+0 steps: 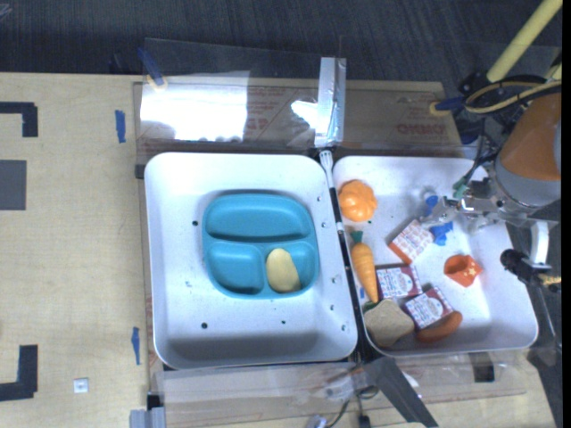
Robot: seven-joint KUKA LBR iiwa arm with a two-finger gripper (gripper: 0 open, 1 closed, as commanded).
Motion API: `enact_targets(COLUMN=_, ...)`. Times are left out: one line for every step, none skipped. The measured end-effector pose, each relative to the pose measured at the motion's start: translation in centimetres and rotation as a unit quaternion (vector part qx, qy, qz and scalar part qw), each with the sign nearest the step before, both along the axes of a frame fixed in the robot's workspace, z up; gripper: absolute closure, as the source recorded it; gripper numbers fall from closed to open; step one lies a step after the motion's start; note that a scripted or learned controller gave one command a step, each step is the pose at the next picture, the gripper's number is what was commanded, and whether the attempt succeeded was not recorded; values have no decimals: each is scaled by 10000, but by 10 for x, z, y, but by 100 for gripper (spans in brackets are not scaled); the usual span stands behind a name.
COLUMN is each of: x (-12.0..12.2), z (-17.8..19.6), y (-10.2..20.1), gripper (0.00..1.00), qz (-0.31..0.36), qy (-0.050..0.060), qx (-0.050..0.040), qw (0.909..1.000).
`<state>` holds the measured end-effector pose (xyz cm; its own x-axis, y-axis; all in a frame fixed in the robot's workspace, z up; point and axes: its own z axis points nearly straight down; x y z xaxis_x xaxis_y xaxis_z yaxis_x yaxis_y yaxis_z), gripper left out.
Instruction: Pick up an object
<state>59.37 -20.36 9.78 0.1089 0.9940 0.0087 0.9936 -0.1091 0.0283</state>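
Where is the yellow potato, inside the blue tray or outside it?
Inside: the yellow potato lies in the lower right compartment of the blue tray, in the left bin.

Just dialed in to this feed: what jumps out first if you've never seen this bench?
The blue tray in the left bin, with a yellow potato in its lower right compartment. Next, the right bin with its clutter: an orange pumpkin at its upper left, a carrot below it, and red packets nearby. The arm hangs over that bin's right edge.
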Motion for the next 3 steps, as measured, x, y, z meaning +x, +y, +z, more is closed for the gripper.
enact_targets(x=0, z=11, y=-1, gripper=100, qz=9, qy=-5, qx=-28, qw=10000)
enact_targets(x=34, z=-14, y=-7, gripper=100, qz=-170, qy=439, qx=11, qw=9989)
enact_targets(x=76, z=114, y=43, gripper=100, qz=-805, qy=97, qx=-14, qw=9967)
